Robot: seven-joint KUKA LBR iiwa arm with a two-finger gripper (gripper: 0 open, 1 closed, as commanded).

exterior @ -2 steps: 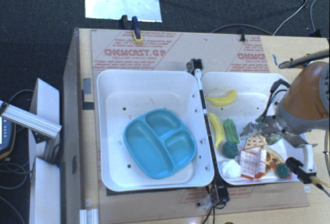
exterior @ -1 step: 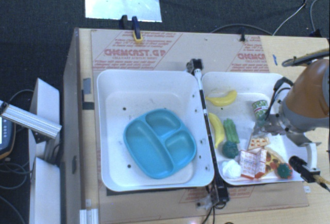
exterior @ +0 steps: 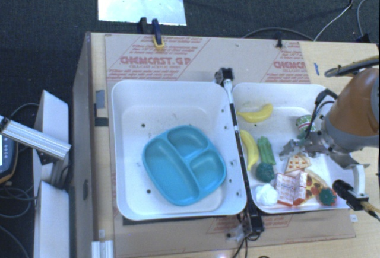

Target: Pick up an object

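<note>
Jaws, as far as the slanted view is showing, are hanging at the right of the frame over the right bin (exterior: 279, 99), and I cannot tell how far apart they are or whether anything is in them. Left to right: a blue tray (exterior: 184, 163) is lying in the left bin (exterior: 133, 132); bananas (exterior: 256, 112), a green vegetable (exterior: 265, 150) and a pizza slice (exterior: 297, 163) are crowding the right one. That slice is sitting just below-left of the gripper (exterior: 295, 145) (nearest target, I judge), with neighbours touching it and leaving little room.
</note>
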